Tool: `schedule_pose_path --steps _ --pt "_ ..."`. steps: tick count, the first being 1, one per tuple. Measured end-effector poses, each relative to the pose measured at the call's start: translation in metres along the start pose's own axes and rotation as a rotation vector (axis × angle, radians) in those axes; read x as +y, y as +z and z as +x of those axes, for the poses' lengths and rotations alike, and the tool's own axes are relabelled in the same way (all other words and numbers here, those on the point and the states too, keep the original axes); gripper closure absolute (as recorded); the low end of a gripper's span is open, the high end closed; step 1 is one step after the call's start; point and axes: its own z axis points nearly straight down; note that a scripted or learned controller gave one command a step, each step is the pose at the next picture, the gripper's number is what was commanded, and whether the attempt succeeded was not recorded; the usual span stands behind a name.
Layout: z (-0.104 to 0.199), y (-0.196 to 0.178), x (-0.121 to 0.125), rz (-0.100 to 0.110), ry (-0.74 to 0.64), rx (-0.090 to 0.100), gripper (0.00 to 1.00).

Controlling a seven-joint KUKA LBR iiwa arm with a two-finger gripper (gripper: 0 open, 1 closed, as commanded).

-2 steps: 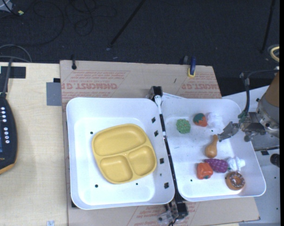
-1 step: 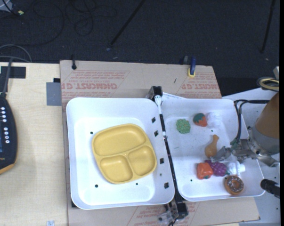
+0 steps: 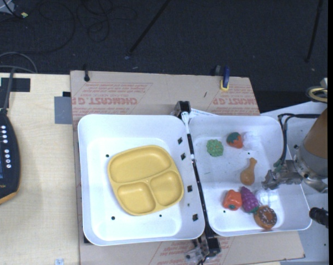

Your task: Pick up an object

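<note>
Here, left bin [image 3: 94, 148] holds yellow tray [image 3: 145, 179]; right bin [image 3: 210, 220], toys.

Two shallow white plastic bins, the left [image 3: 94, 148] and the right [image 3: 265, 127], were seen to be smooth with a soft sheen. A yellow three-compartment plastic tray [image 3: 145, 178] appeared smooth and semi-matt. The toy foods looked like moulded plastic — a knobbly green piece [image 3: 214, 147], a bumpy purple grape cluster [image 3: 248, 199], a glossy tan drumstick [image 3: 248, 171] and a brown doughnut [image 3: 265, 217]. The printed brown cardboard sheet [image 3: 155, 93] was matt, and the pale wooden bench top [image 3: 33, 225] smooth — the gripper [image 3: 272, 178] looked like dull grey metal.
</note>
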Motion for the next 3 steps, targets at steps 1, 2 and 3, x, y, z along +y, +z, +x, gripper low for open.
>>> schedule_pose_path --steps 1,2,3 --pt "0.038 -0.167 -0.025 -0.015 -0.009 -0.005 1.00" --pt "0.101 -0.403 -0.027 -0.018 -0.009 -0.005 1.00" --pt "0.174 -0.339 -0.028 0.005 -0.013 -0.001 1.00"
